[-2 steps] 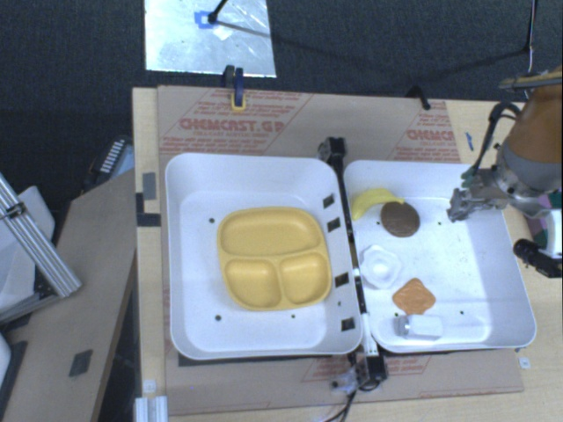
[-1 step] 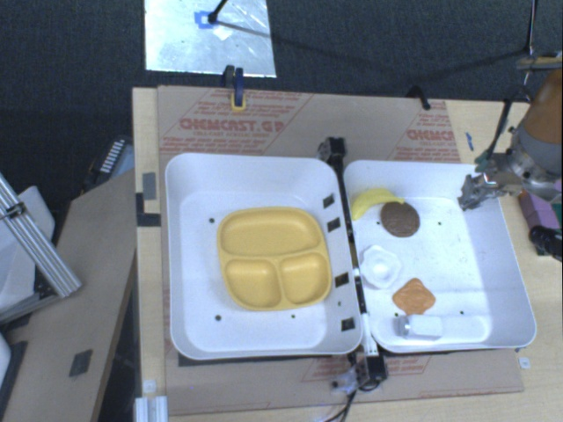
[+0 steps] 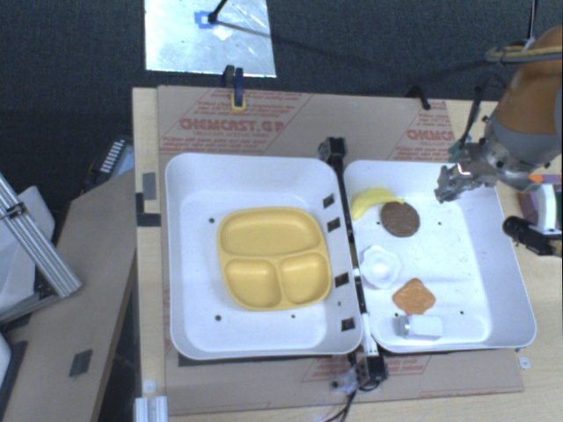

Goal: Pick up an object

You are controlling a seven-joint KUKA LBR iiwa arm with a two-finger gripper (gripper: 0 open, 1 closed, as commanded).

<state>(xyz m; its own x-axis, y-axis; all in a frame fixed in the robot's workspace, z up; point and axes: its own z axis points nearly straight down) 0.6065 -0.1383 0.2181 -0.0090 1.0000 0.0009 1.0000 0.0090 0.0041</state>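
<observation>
Overhead, two shallow white plastic bins sit side by side on a brown cardboard sheet (image 3: pixel 264 117) printed with red lettering, over a pale wooden bench (image 3: pixel 106 262); dark carpet (image 3: pixel 70 51) lies behind, with a shiny silver square panel (image 3: pixel 209 25) on it. Left bin (image 3: pixel 189 192) holds a yellow three-compartment plastic tray (image 3: pixel 271 258). Right bin (image 3: pixel 493 271) holds a yellow banana-shaped toy (image 3: pixel 369 200), a round brown cookie-like disc (image 3: pixel 400 219) just beside it, a white cup-like piece (image 3: pixel 380 265), an orange lumpy biscuit-shaped piece (image 3: pixel 413 297) and a small white block (image 3: pixel 419 326) near the front wall. Grey-and-orange arm's gripper (image 3: pixel 453 183) hangs above the right bin's back corner, nothing between its tips; cannot tell if spread or closed. Aluminium rails (image 3: pixel 31 244) stand at far left.
</observation>
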